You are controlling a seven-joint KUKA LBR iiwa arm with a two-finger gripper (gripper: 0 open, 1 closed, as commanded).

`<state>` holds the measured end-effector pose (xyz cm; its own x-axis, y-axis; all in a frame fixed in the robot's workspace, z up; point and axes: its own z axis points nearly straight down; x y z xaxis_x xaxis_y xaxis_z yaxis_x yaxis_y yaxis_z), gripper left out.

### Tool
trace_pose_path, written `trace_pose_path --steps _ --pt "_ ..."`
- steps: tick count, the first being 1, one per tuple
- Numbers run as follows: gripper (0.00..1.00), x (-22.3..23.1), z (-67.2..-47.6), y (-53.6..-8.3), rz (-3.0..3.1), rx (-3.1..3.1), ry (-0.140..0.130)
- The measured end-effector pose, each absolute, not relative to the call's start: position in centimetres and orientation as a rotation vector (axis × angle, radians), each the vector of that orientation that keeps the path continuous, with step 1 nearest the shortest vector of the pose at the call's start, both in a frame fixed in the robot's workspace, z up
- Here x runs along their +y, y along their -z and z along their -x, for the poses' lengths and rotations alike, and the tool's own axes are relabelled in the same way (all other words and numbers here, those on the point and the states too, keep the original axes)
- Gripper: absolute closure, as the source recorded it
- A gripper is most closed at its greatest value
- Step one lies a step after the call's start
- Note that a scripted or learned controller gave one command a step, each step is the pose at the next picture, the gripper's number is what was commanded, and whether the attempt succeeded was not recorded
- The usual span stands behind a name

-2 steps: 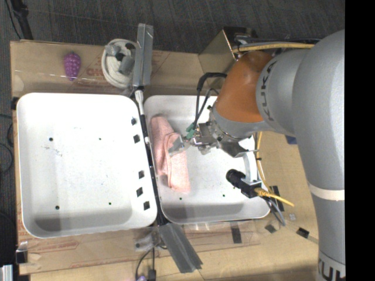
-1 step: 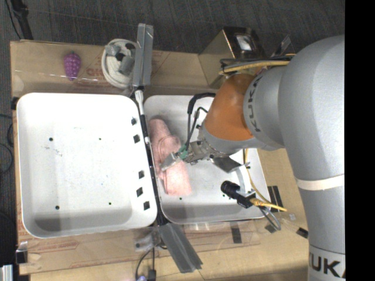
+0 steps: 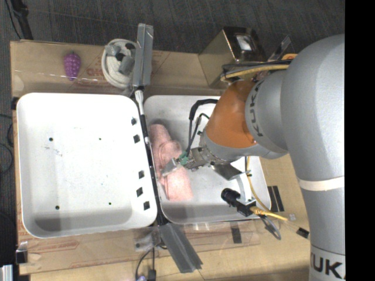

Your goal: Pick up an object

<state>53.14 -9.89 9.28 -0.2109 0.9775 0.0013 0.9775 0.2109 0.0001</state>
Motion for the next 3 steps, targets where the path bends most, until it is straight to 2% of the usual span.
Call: trace_pose_path --steps 1,2,3 --pt "1.00 -9.8 -53.2 -10.3 1.965 -2.447 0.001" --pt "1.00 -6.6 -60.3 -19.2 1.840 -2.543 -0.002" --pt "0.00 -6.6 -60.3 -19.2 1.840 -2.543 -0.002"
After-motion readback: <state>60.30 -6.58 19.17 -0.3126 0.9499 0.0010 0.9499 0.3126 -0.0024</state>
